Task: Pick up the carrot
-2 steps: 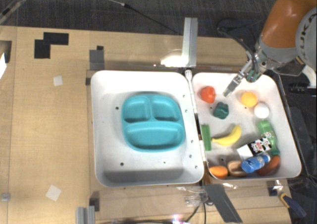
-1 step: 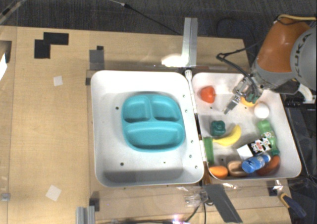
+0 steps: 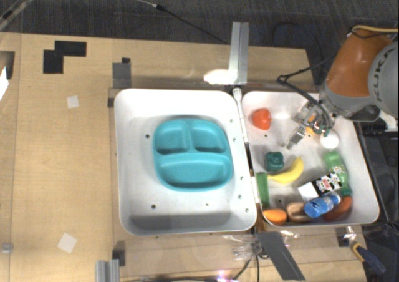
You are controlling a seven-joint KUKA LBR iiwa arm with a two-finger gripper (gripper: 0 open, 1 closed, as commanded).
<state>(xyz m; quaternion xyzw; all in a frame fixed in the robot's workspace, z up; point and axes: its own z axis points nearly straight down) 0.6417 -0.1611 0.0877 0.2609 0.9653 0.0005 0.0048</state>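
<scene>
The carrot (image 3: 275,215) lies in the right bin (image 3: 365,168), in its near left corner, an orange lump with its long axis running roughly along the bin's near wall. The hand (image 3: 298,135) hangs over the far half of the same bin, reaching in from the table's right side, so the carrot sits well apart from it, toward the near edge and a little to the left. Any move to the carrot has to cross most of the bin's depth. Whether the hand is spread or pressed together I cannot tell at this angle, and nothing can be made out between its tips.

The right bin is crowded. Near the far left corner is a red-orange rounded piece (image 3: 261,118); a white ball (image 3: 329,141) sits just beside the hand on its right. In the middle lie a dark teal lump (image 3: 274,161) and a yellow banana (image 3: 287,173), touching or nearly so. A green stick-like piece (image 3: 262,187) lies along the left wall, just above the carrot. Along the near wall, right of the carrot, are a brownish piece (image 3: 298,213), a blue bottle-like thing (image 3: 322,205) and a dark red piece (image 3: 340,208); a green block (image 3: 334,163) and a black-and-white patterned item (image 3: 328,183) sit by the right wall.

The left bin (image 3: 128,168) holds a teal divided tray (image 3: 192,151), its compartments bare.

My judgement: the carrot's tight corner, with wall on two sides and neighbours just beside it, will make a clean pinch awkward
</scene>
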